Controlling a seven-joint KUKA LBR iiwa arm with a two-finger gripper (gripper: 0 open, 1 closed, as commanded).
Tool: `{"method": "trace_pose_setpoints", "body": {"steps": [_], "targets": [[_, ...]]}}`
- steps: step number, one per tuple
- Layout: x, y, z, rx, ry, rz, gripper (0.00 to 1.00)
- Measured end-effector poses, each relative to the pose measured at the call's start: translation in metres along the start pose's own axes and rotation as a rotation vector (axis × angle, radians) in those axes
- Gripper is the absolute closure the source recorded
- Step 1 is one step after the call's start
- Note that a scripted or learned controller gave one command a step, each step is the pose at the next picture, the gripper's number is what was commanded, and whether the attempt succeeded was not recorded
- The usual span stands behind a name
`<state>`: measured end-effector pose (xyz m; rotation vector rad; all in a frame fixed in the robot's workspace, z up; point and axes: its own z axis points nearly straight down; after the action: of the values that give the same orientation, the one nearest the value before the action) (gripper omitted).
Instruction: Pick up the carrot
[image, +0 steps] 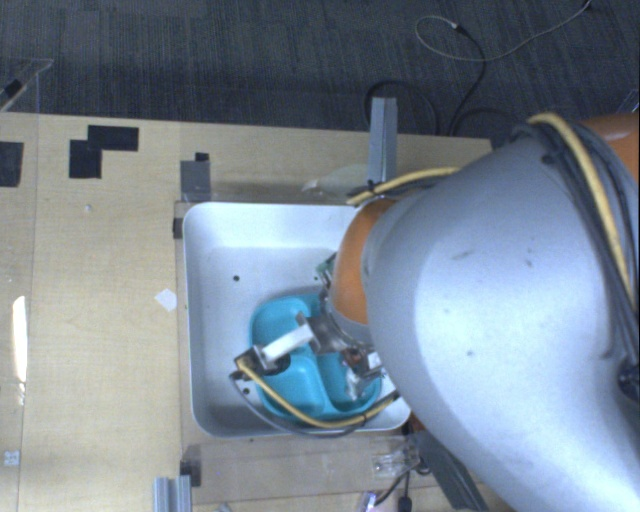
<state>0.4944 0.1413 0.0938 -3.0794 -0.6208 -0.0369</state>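
My gripper (318, 348) hangs low inside the left white bin (215, 300), right over a bright blue bowl-shaped object (290, 375) that lies near the bin's front wall. The grey arm with its orange band (352, 280) reaches in from the right and covers the right part of this bin and everything beyond it. A yellow cable (290, 408) loops from the wrist around the front of the blue object. A short white piece (283, 346) sticks out to the left of the wrist above the blue object; I cannot tell what it is.
The bin's back left floor (250, 250) is bare white. Metal posts stand at the bin's back left corner (196, 178) and back edge (382, 135). Wooden bench top (90, 300) lies to the left.
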Motion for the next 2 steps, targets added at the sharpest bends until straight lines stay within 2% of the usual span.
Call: {"method": "trace_pose_setpoints", "body": {"steps": [2], "targets": [[-0.0055, 0.0122, -0.0002, 0.009, 0.004, -0.049, 0.00]]}}
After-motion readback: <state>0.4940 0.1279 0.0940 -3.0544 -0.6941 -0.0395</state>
